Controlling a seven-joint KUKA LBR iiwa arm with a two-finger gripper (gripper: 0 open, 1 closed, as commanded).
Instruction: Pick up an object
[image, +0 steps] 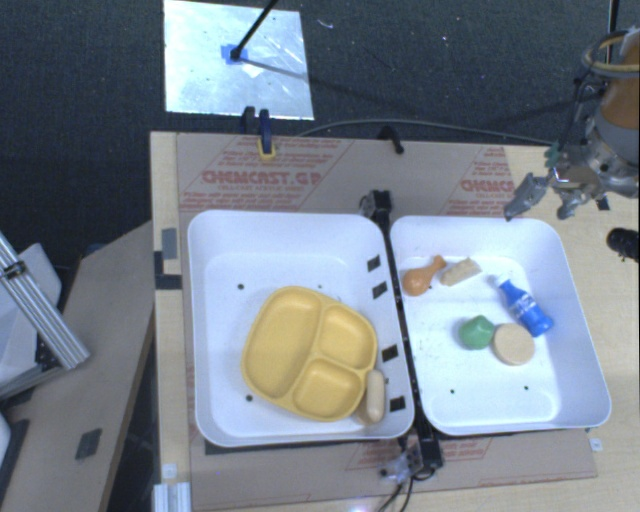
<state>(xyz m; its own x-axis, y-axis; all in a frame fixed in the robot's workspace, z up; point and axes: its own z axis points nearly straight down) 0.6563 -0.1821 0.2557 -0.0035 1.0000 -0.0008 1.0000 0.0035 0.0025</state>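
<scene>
Two white bins: left bin (215, 260) held a yellow divided tray (310, 352); gripper (545, 198), fingers spread wide and holding nothing, hung over right bin's (580, 400) far rim.

The grey KUKA arm (615, 95) has a rounded, pale metallic body, with a thin orange band (610, 68) ringing it above the wrist. Below the band the casing narrows to a silver-grey wrist block with small dark fittings and edges. The two-finger metal hand (548, 195) is light grey, its slim prongs ending in darker tips, and a thin dark cable runs alongside the wrist.
</scene>
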